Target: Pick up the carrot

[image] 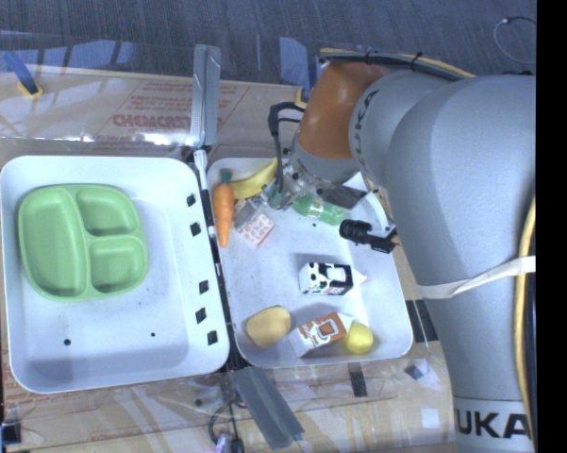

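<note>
Carrot [224,212] lies along the left wall of the right bin [382,295], near the top, green end up, banana [252,181] just beside it. Hand [281,194] is low by the banana, right of the carrot; can't tell its state. Left bin [170,319] holds a green divided plate [82,242].
</note>
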`<state>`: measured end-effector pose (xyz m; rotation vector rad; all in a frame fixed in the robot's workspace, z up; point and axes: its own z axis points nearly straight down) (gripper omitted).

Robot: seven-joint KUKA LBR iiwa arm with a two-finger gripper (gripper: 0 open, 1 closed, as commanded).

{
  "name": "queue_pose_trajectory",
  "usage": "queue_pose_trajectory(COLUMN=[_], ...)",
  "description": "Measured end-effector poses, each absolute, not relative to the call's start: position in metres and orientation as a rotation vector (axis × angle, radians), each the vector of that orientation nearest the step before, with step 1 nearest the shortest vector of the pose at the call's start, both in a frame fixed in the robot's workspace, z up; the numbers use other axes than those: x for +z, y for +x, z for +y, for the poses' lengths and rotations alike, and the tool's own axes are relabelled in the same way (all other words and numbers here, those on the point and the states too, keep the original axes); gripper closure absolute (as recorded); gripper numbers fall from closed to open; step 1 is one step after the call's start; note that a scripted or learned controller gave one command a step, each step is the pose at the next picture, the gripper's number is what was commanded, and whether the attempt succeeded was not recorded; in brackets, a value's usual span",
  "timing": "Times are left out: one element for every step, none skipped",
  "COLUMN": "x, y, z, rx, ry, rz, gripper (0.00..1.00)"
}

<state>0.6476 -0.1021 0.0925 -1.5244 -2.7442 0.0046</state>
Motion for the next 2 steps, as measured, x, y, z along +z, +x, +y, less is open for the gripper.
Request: queue_pose_trajectory(x=[0.103, 0.193], y=[0.648, 0.612], z=[-0.101, -0.057], rx=[0.007, 0.000], ry=[-1.512, -1.499], rz=[-2.748, -2.761], gripper=[1.00, 1.00])
